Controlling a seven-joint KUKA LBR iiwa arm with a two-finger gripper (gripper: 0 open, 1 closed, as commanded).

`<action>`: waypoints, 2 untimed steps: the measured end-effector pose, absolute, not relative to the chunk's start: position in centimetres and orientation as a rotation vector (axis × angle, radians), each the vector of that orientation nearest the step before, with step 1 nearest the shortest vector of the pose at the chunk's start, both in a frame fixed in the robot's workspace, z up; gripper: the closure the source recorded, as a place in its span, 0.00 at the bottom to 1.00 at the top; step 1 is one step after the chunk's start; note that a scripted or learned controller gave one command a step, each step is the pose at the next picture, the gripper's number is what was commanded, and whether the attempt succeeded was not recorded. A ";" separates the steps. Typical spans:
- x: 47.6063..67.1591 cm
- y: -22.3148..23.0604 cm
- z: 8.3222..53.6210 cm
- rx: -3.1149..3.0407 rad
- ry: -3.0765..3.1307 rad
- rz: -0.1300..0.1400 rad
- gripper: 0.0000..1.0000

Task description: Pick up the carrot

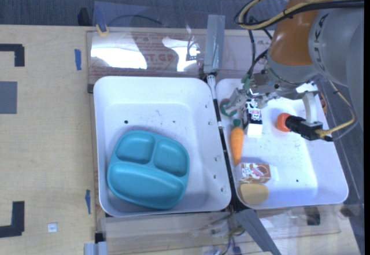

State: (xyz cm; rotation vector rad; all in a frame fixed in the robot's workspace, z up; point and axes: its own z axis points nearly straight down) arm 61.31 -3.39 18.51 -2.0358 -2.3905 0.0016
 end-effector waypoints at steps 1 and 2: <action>61.1 -2.3 18.5 -1.662 -2.664 0.000 0.00; 61.3 -2.2 19.6 -1.663 -2.669 -0.004 1.00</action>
